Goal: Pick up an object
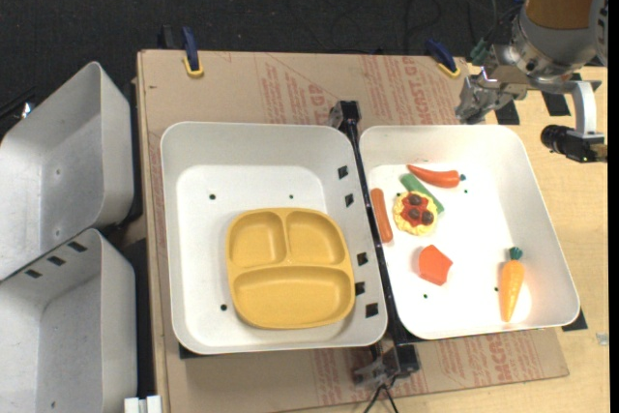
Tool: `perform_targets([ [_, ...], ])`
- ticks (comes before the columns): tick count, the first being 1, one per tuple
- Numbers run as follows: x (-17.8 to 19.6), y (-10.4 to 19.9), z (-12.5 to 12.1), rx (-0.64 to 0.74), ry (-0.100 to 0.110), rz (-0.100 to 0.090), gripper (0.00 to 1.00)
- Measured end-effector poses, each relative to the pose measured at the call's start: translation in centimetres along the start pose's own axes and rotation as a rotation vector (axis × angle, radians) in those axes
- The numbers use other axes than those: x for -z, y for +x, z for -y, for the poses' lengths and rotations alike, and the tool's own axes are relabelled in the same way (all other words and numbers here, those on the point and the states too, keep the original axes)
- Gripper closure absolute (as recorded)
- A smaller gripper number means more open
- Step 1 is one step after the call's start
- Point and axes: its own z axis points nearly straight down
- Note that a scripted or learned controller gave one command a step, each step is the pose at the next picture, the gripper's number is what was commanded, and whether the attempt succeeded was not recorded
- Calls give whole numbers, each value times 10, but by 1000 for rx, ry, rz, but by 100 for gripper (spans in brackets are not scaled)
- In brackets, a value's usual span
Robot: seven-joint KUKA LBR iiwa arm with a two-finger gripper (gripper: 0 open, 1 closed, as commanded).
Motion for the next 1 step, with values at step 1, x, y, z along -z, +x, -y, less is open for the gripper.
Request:
perform_targets([
  [1,13,0,-1,-1,4,0,100],
])
